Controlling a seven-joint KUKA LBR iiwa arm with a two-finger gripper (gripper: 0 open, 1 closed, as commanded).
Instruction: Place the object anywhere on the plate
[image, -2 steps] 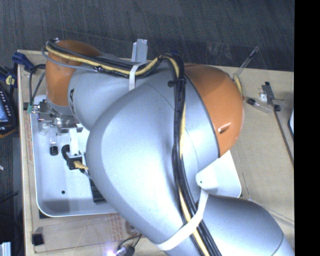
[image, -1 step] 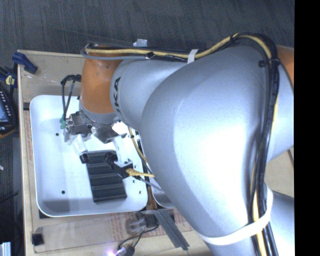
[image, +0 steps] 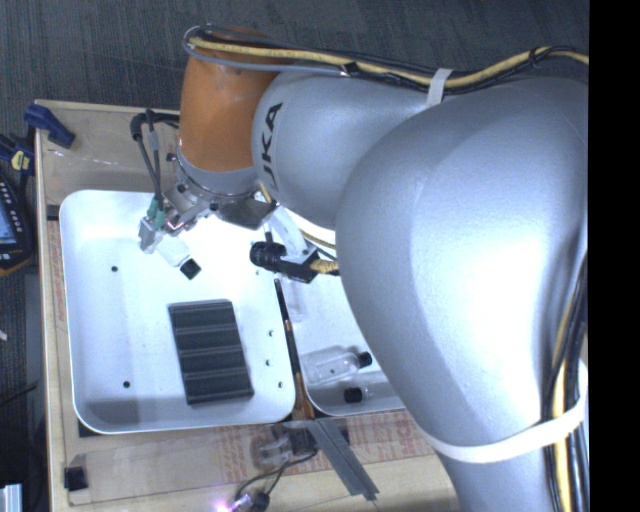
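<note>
Two bins: white and shallow, side by side on the bench; the left bin (image: 90, 300) is seen whole, the right bin (image: 325, 405) is mostly hidden under the arm (image: 450, 250).
Arm: grey and very large in the view, it comes from the right; its orange band (image: 225, 110) is above the far edge of the left bin.
Gripper (image: 158, 228): over the far left part of the left bin, pointing down and left. Its state: I cannot tell.
Block (image: 190, 267): small and black, on the floor of the left bin, just beside the gripper tip and apart from it.
Slab (image: 210, 350): dark, ribbed, rectangular, flat in the near half of the left bin, near the block but not touching it.
Bottle (image: 335, 365): clear with a dark cap, lying in the right bin.
Clamp (image: 48, 122): blue, at the far left corner of the bench.
</note>
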